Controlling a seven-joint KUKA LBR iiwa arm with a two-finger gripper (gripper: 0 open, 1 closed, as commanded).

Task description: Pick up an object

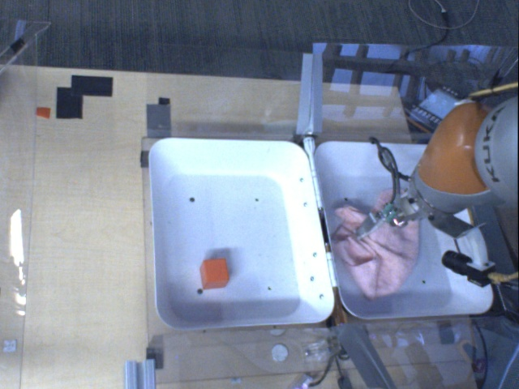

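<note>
The grey arm with its orange band (456, 156) is being angled down from the right into the right white bin (357, 159), its tool (375, 224) being pressed onto the crumpled pink cloth (377, 254); the tool's state cannot be told. A small orange block (215, 273) is lying in the left white bin (227, 156).

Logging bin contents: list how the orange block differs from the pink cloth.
The orange block is small, rigid and boxy; the pink cloth is larger, soft and crumpled. The block sits alone in the left bin; the cloth lies in the right bin under the hand. Both rest on bin floors.
</note>
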